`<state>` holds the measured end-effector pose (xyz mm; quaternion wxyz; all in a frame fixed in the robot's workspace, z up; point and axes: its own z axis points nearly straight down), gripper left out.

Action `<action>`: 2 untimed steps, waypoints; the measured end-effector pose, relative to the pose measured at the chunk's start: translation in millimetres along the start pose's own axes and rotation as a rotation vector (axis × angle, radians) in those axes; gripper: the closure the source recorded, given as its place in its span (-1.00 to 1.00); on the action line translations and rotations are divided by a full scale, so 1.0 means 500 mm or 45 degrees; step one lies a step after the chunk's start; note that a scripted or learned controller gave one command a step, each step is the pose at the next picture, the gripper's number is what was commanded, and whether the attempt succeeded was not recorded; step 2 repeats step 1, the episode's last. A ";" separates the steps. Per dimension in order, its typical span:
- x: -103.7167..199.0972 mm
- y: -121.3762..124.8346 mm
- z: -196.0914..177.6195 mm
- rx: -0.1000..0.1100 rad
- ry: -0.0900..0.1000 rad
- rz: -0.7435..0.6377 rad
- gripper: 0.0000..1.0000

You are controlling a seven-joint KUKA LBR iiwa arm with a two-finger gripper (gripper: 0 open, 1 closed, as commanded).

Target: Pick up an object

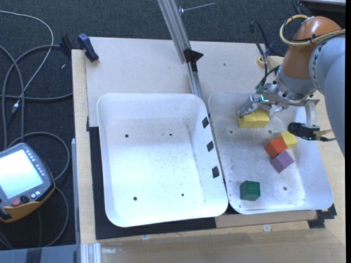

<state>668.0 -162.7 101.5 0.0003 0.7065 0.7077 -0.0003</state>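
Note:
A yellow block (253,119) lies in the far part of the right bin (307,201). My gripper (256,108) comes in from the upper right and sits right on it, a metal finger at each end of the block, shut on it. I cannot tell whether the block is off the bin floor. Closer to the front of the same bin are an orange cube (275,147), a small yellow cube (289,139), a purple cube (282,161) and a green cube (250,190).
The left bin (109,108) adjoins the right one along a shared wall with black clips (210,146). A slanted metal pole (173,21) rises behind the bins. The arm's orange band (307,43) hangs over the right bin's far corner.

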 end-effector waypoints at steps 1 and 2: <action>0.000 0.001 -0.022 -0.002 -0.002 -0.001 1.00; 0.000 0.001 -0.022 -0.002 -0.002 -0.001 1.00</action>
